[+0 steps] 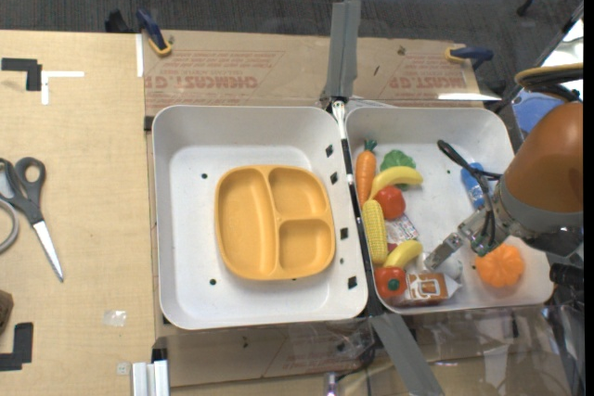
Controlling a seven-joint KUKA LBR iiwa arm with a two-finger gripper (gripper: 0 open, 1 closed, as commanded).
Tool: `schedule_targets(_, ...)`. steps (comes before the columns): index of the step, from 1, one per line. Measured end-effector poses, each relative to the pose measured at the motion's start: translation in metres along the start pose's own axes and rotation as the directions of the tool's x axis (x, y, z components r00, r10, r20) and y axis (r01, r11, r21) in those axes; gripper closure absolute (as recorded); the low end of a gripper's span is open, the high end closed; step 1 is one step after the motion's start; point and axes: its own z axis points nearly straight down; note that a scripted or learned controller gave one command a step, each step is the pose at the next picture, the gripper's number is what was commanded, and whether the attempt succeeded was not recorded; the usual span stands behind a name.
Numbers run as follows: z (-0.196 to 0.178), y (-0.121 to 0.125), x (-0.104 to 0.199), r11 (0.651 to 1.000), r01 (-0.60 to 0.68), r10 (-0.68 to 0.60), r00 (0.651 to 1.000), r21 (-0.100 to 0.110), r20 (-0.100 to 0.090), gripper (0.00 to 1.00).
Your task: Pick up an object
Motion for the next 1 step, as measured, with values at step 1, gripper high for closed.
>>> schedule_targets(1,-0.0127,0.0038,-0.0008,1.0,0.005,-0.005,1.0,-0.006,0.0,1.0)
